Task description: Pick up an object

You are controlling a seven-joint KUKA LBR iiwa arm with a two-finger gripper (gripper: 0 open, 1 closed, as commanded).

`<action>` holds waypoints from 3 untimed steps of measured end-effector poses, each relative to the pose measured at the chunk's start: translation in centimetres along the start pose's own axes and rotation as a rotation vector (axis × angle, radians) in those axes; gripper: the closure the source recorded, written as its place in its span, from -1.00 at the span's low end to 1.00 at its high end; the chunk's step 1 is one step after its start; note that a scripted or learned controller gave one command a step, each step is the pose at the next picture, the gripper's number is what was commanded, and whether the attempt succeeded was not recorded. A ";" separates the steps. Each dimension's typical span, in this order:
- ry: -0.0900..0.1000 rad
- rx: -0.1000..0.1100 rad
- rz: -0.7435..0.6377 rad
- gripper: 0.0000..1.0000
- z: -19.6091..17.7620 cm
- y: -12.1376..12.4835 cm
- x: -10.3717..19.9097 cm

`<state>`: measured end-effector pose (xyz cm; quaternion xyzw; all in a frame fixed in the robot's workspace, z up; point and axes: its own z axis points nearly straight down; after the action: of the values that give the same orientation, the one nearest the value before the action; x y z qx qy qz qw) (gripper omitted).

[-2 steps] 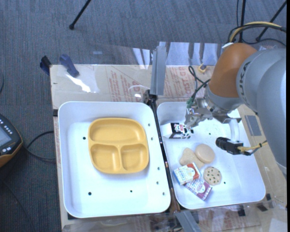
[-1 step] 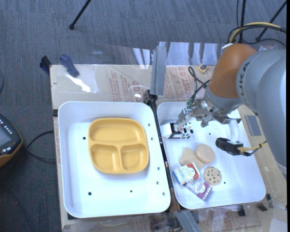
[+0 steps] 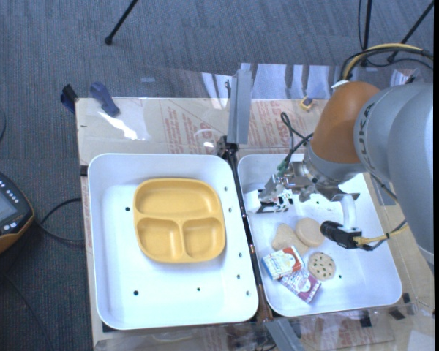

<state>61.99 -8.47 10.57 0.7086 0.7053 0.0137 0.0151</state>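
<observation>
My gripper (image 3: 276,197) hangs low over the upper left part of the right bin (image 3: 373,284), with the grey arm and its orange band (image 3: 344,123) reaching in from the right. Just below the gripper lie two tan bread-like pieces (image 3: 283,236) (image 3: 309,231), side by side. Further toward the front are a round chocolate-chip cookie (image 3: 322,266), a small red and white packet (image 3: 283,262) and a pink packet (image 3: 301,286). The gripper sits apart from these, a little above and left of them.
The left bin (image 3: 110,269) holds a yellow divided plate (image 3: 180,219). A grey upright post (image 3: 239,115) stands at the back between the bins. A black cable connector (image 3: 340,235) dangles from the arm over the right bin.
</observation>
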 end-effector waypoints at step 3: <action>0.000 0.002 0.002 -1.00 0.1 0.1 -0.2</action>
<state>62.07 -8.69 10.51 0.7094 0.7046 0.0129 0.0143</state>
